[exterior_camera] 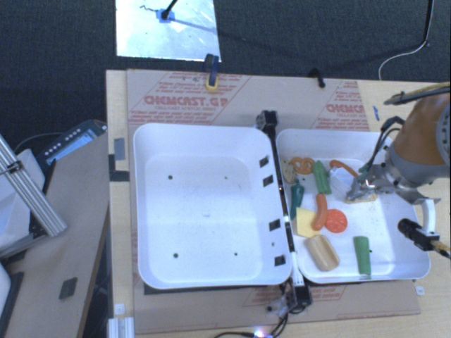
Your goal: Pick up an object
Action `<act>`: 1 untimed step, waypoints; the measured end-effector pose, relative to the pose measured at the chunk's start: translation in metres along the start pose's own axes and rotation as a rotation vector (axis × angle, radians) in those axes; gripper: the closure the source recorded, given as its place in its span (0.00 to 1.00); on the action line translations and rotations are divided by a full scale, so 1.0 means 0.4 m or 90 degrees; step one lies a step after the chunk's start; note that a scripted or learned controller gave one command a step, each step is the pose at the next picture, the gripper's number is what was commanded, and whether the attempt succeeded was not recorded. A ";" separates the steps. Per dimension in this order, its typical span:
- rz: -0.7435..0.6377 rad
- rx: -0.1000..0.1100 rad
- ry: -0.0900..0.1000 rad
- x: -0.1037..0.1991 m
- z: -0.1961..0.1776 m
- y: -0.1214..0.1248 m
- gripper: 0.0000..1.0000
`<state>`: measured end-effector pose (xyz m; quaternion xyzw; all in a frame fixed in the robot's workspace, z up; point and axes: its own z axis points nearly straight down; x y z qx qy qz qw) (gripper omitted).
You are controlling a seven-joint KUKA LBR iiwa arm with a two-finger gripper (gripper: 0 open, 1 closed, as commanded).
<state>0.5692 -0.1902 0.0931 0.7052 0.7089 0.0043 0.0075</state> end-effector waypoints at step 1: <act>-0.001 0.000 0.000 -0.044 0.002 0.121 1.00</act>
